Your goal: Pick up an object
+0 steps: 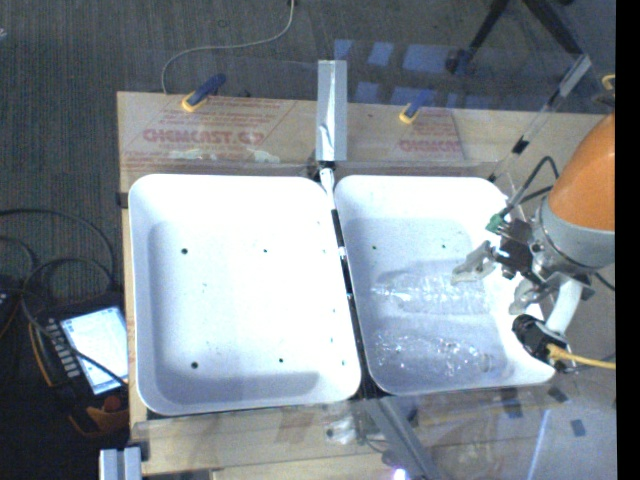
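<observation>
Overhead, hand (480,260) above right bin (420,193) — clear plastic bottles (430,293) beneath

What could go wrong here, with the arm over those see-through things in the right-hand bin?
1. The two clear bottles look nearly the same as the white bin floor, so the pincer may well come down off target.
2. They lie on their sides and look smooth, so one might roll or slip away.
3. The pincer sits near the bin's right wall and could bump it.

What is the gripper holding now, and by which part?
It cannot be told: the gripper is over the clear crinkled plastic bottle in the right white bin, but no hold shows.
</observation>
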`<state>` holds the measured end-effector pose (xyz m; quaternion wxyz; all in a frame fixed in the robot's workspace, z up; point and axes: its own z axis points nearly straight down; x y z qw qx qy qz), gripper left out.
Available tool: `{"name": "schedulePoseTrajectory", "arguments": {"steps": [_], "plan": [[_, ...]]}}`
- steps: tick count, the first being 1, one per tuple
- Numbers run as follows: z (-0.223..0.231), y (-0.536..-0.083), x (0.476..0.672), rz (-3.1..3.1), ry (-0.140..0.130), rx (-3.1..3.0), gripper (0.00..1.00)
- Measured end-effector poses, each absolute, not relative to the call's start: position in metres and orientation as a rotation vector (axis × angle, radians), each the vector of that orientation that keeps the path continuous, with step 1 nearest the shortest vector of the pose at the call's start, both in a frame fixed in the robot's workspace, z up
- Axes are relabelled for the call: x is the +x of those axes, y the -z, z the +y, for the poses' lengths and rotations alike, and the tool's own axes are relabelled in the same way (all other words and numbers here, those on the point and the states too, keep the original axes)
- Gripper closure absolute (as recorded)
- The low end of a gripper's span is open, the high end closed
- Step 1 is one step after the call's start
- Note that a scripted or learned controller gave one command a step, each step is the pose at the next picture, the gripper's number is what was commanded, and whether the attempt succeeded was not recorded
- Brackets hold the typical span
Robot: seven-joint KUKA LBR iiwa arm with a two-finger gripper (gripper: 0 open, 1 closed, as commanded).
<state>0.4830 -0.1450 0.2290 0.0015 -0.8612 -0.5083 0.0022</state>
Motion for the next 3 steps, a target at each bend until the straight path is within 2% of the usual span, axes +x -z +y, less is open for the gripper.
{"name": "schedulePoseTrajectory", "arguments": {"steps": [1, 2, 3], "plan": [[-0.100, -0.091, 0.497, -1.906, 0.013, -2.505, 0.00], [-0.099, -0.101, 0.498, -1.906, 0.018, -2.503, 1.00], [-0.148, -0.228, 0.498, -2.012, -0.005, -2.415, 1.00]]}}
